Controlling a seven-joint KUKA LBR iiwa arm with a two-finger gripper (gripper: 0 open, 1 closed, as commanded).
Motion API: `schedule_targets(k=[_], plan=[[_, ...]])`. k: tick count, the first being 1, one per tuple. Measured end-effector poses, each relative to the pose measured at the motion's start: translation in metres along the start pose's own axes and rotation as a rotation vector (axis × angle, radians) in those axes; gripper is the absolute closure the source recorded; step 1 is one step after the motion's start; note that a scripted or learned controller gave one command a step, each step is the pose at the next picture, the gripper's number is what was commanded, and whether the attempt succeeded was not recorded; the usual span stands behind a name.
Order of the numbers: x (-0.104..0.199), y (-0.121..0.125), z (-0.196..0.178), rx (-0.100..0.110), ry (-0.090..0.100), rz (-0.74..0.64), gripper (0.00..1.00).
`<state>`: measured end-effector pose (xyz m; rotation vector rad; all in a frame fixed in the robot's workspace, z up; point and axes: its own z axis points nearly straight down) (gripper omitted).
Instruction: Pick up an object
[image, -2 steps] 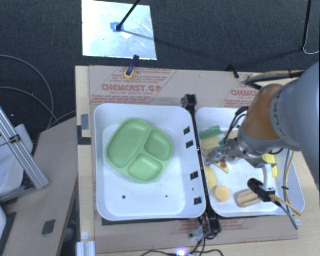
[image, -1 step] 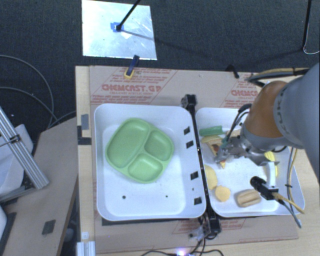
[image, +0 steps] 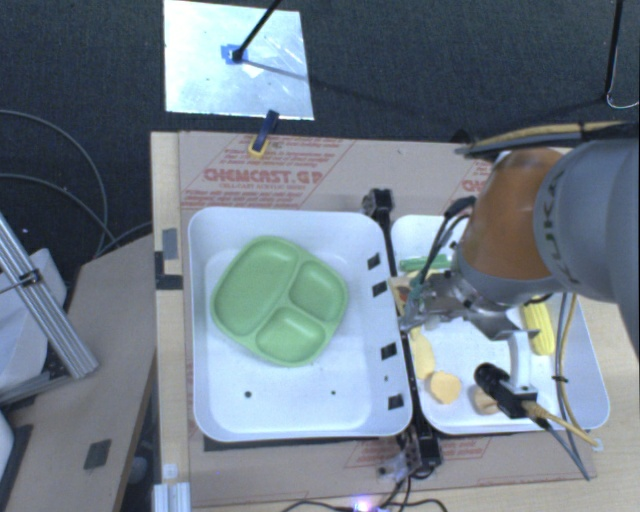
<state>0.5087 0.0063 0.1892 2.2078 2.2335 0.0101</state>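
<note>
While the grey arm (image: 560, 225) is bent over the right bin (image: 598, 400), a green divided plate (image: 279, 298) is seen in the left bin (image: 215, 400). Small yellow food pieces (image: 444, 386) and corn (image: 539, 325) lie beneath the arm.

Floor: dark carpet (image: 80, 60), crossed by thin black cables (image: 75, 150).
Bench: pale wood surface (image: 110, 330), topped with printed cardboard sheet (image: 300, 165).
Far edge: shiny metal plate (image: 235, 60) on carpet.
Left edge: aluminium frame rails (image: 40, 300).
</note>
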Motion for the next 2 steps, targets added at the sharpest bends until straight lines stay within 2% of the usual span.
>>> schedule_targets(k=[1, 2], plan=[[0.007, 0.024, -0.026, 0.001, -0.004, 0.005, 1.0], [-0.009, -0.014, -0.124, 0.001, -0.004, 0.007, 1.0]])
